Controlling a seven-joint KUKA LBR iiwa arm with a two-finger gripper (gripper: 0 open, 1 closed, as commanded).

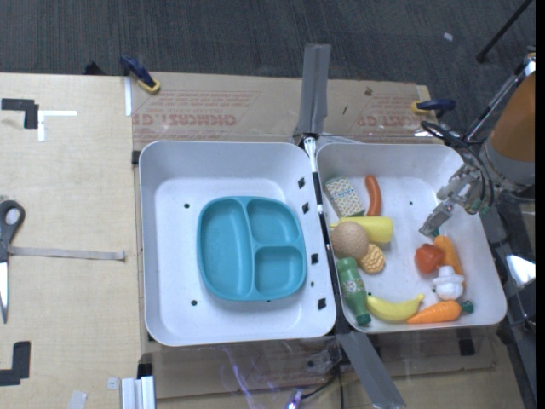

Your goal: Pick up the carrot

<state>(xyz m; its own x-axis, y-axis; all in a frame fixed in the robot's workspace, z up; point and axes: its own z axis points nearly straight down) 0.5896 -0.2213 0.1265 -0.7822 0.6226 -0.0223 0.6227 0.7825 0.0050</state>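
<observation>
The carrot [438,312] is orange and lies flat along the front wall of the right bin [409,186], near its right corner, next to a banana [393,308]. My gripper [434,213] hangs over the right side of that bin, well behind the carrot, slanting down to the left. Its fingers [427,227] stand apart with nothing between them. Just below the fingertips lie a red tomato [427,258] and an orange pepper-like piece [450,252].
The right bin also holds a white figure [448,285], a green bottle [352,288], corn [372,259], a brown potato [348,239], a yellow piece [372,228], a thin red chili [373,195] and a checked block [344,196]. A teal divided plate [252,247] sits in the left bin [162,254].
</observation>
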